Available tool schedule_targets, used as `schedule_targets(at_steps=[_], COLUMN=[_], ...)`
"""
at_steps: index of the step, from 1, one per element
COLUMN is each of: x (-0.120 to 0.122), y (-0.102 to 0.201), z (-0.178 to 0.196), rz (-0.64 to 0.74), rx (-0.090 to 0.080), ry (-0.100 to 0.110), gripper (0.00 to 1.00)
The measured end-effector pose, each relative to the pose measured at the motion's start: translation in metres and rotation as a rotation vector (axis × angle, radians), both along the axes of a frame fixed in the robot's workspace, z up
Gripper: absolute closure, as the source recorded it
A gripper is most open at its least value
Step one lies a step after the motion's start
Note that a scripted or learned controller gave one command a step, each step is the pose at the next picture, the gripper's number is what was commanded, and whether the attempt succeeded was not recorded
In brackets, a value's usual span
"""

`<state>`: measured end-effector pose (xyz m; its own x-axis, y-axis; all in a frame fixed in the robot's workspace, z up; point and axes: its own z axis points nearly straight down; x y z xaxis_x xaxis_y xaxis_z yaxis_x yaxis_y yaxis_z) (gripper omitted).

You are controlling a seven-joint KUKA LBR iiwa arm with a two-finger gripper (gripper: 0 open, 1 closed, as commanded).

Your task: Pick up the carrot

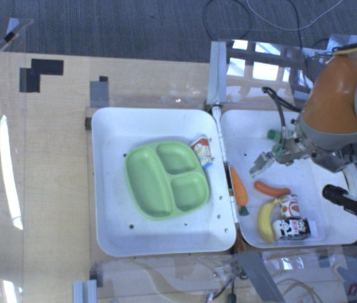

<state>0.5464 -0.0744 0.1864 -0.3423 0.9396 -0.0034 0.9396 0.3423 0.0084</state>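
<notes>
Camera view shows you the carrot (pixel 239 190) lying flat in the right bin (pixel 349 235), tight against its left wall, probably because loose items slide to the edge. Its long axis runs along that wall, green end nearest you. The claw (pixel 261 163) hovers just above and right of it, spread and carrying nothing.

A slender orange carrot with a dark green stem end (pixel 239 191) is seen lying flat on the floor of the right-hand shallow white bin (pixel 349 235), hard against its left wall. It is laid lengthwise along that wall, pointed tip farther from the camera, green end nearer.
</notes>
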Motion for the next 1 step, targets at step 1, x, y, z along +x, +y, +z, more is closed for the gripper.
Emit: schedule_targets(at_steps=[1], x=[-0.0046], y=[-0.0178], z=[-0.0876], rz=[0.086], rx=[-0.007], ry=[-0.005], gripper=[0.0])
